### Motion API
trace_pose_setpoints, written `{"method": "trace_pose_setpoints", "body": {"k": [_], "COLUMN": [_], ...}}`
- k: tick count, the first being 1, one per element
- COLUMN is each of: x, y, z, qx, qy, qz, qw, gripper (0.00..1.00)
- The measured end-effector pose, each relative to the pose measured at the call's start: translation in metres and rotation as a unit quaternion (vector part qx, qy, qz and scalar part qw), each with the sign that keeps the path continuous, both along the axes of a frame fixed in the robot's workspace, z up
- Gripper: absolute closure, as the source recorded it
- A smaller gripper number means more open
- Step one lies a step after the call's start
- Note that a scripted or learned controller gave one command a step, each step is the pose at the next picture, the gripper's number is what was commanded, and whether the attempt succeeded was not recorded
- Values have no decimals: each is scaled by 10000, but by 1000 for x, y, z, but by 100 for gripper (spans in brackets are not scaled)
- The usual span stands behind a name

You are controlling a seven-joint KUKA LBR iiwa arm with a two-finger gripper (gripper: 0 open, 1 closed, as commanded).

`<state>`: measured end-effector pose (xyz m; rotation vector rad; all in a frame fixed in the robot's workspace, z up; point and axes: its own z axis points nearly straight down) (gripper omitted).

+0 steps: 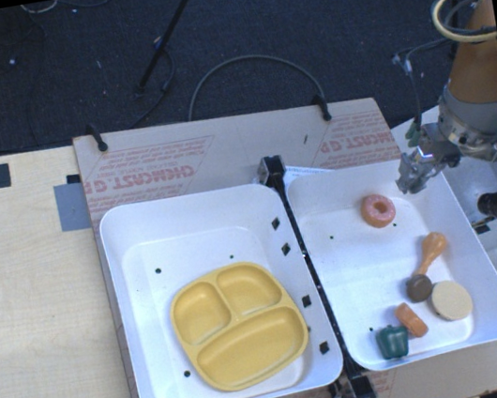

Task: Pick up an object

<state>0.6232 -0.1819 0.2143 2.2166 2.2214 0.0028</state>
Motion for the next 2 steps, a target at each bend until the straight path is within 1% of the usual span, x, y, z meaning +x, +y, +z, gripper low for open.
{"method": "trace_pose_setpoints", "body": {"k": [1,2], "x": [-22,-30], "y": [57,99], "z": [4,1], "qx": [20,19], "qy": [37,42], "qz": [14,9], "qw": [10000,10000], "gripper": [100,100]}}
